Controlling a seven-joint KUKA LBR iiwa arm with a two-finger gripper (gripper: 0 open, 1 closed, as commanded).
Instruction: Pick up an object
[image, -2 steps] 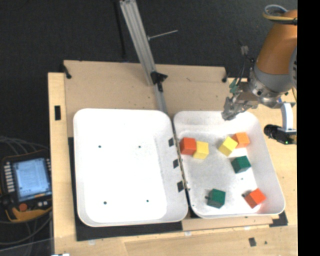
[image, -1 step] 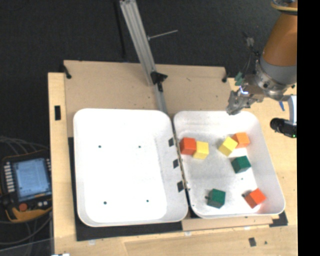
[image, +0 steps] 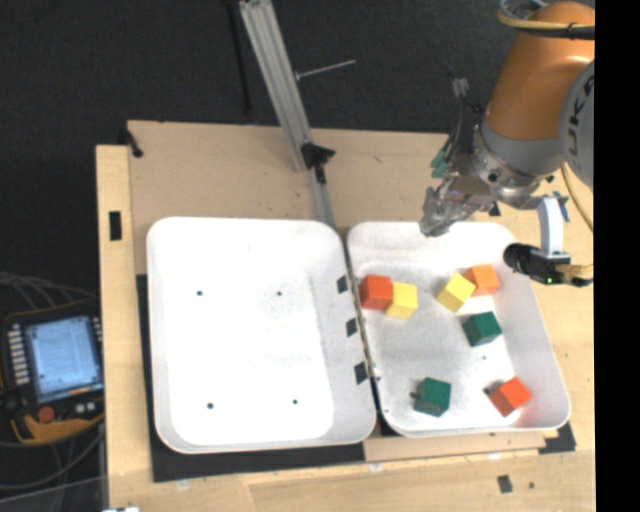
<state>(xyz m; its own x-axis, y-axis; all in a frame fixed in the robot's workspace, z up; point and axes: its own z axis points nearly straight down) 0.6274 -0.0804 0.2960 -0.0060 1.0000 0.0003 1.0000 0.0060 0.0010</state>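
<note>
The right bin holds several small blocks. An orange block touches a yellow block near the bin's left wall. Another yellow block lies beside an orange block further right. Two green blocks and a red-orange block lie toward the front. My gripper hangs over the bin's back edge, above and behind the blocks, with nothing visible between its fingers.
The left bin sits beside the right one, sharing a middle rim. A slanted metal pole rises behind the bins. A black cable fitting juts over the right bin's right edge. A teach pendant lies off the bench at left.
</note>
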